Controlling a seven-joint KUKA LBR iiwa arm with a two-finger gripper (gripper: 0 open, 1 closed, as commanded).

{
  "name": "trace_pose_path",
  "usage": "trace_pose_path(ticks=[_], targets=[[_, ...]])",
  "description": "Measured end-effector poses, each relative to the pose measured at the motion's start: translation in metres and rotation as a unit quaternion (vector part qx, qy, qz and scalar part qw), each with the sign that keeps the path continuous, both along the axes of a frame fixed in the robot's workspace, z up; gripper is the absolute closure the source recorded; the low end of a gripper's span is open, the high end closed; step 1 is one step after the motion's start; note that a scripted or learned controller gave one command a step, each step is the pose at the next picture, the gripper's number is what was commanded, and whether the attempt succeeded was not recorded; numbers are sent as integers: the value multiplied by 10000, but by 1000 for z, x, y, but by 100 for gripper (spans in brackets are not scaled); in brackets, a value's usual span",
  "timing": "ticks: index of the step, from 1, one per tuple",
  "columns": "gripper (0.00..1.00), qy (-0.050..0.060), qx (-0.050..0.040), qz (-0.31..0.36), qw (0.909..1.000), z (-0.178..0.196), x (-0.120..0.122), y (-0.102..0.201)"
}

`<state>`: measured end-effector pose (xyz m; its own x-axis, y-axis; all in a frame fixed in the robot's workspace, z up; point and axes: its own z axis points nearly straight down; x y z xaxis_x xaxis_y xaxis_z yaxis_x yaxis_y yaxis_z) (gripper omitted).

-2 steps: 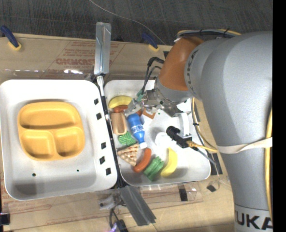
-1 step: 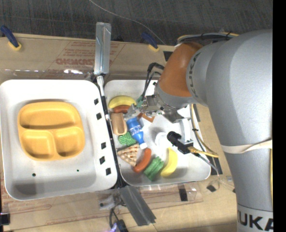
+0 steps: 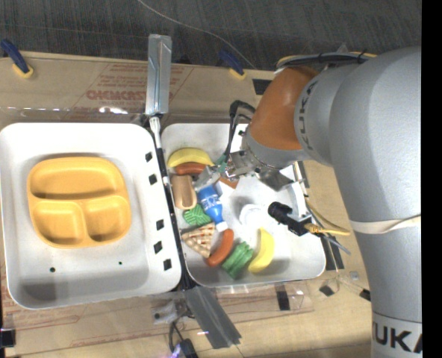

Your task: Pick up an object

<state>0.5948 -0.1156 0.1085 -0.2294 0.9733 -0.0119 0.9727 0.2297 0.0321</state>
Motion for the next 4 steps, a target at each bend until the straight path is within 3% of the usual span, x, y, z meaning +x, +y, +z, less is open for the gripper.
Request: trace_pose_path(ticks=[2,3,4], targets=[[0,-81,-95,615,9980,2,-42,3],[0,15,58,-1180,9930,0,-20,0],[0,-82,-27,-609,9981,1,-46,8]])
